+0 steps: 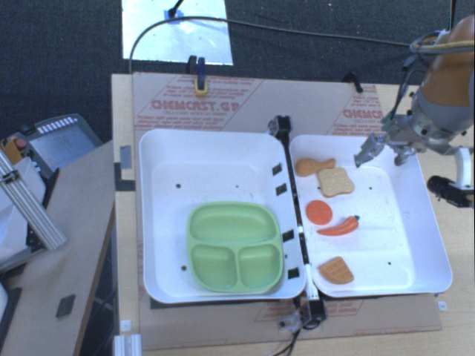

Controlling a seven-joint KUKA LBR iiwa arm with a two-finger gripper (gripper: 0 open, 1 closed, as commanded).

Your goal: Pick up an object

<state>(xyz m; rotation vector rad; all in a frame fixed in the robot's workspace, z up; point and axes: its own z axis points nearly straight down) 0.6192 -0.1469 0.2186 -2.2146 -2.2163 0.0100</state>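
The right bin (415,273) holds five small food-shaped items. A tan drumstick shape (313,166) lies at its upper left, touching a pale toast slice (335,182). Below these sit a flat red-orange disc (319,212) and a red chili pepper (338,227) with a dark stem tip. A small orange-brown cracker piece (337,271) rests near the lower edge. The left bin (171,169) carries a green three-compartment tray (234,245). The gripper (380,153) hovers at the upper right of the frame over the right bin's far edge, fingers spread, nothing between them. The arm is cut off by the frame edge.
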